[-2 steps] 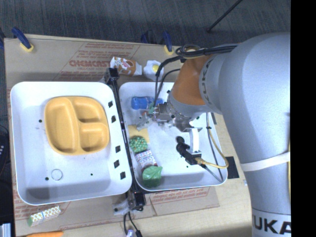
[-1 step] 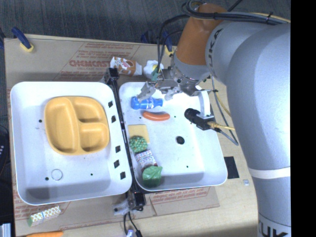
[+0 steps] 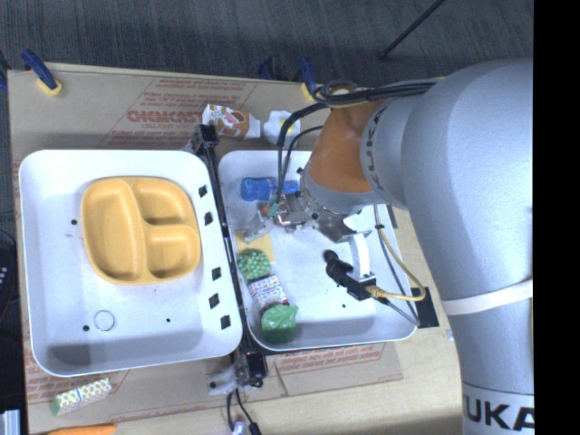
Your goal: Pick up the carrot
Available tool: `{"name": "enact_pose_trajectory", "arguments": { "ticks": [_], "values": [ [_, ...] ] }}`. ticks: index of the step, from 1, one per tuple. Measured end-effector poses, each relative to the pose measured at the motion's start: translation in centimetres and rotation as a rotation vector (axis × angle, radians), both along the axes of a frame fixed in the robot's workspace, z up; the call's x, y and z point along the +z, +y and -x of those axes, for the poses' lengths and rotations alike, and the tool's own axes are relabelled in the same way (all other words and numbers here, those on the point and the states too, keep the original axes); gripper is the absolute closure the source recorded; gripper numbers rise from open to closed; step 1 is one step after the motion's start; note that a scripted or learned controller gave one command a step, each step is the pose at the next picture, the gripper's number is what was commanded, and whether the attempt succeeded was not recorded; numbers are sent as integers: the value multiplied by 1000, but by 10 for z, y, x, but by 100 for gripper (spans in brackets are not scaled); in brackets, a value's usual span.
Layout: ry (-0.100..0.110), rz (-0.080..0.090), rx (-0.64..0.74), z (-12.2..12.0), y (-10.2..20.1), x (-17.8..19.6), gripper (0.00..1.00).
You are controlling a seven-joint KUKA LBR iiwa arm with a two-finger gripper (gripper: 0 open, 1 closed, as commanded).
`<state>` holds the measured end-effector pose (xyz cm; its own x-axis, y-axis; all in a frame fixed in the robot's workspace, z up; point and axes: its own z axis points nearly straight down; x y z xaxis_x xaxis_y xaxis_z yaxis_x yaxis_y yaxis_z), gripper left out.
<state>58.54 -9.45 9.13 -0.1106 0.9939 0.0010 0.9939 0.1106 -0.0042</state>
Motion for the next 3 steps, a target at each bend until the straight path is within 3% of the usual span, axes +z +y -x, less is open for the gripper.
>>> {"name": "enact_pose_trajectory", "arguments": {
  "ticks": [1,2,3],
  "values": [
    [1,0,4,0,0,10,100],
    [0,0,-54,109,47,119,100],
    [-1,2,-285,109,31,130,100]
  ]
}}
